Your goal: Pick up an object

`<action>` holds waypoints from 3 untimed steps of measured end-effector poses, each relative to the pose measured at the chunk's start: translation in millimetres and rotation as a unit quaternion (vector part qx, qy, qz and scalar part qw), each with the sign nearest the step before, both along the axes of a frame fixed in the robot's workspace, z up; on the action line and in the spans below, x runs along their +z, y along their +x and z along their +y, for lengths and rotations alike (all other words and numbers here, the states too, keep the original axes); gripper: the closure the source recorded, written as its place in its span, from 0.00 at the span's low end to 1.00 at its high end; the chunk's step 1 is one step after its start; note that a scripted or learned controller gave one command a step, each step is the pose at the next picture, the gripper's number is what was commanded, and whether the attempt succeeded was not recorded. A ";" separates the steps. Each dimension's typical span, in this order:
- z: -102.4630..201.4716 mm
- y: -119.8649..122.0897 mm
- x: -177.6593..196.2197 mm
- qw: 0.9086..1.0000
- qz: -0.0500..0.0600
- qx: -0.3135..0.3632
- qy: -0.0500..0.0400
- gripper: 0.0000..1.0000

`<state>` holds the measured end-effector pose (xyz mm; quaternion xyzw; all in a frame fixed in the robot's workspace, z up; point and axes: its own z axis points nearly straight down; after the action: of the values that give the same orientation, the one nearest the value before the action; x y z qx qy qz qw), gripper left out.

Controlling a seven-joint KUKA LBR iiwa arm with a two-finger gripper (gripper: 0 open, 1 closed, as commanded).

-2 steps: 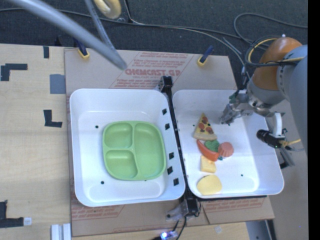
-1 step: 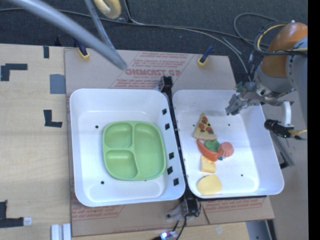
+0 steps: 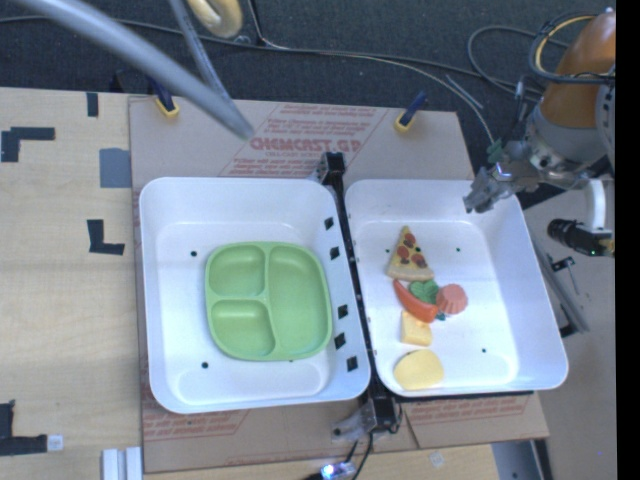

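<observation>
The gripper (image 3: 482, 194), its open-or-shut state unreadable, hovers over the right bin's (image 3: 535, 298) far corner. Approach stage, I judge: the toy pizza slice (image 3: 408, 253) lies nearest, left and nearer the camera, demanding descent.

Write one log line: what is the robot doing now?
stage: reaching | gripper: over right bin top-right rim, nothing held | pizza slice: untouched | green tray: left bin

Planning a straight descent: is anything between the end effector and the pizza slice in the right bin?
Nothing visible. The end effector sits at the right bin's far right corner; bare white floor separates it from the pizza slice.
</observation>
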<state>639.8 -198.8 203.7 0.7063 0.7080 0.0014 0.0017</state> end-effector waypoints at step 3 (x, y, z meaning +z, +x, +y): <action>102.9 -30.7 7.6 1.000 0.003 0.001 0.001 1.00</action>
<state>609.2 -95.9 211.2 0.7054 0.7088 -0.0006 -0.0012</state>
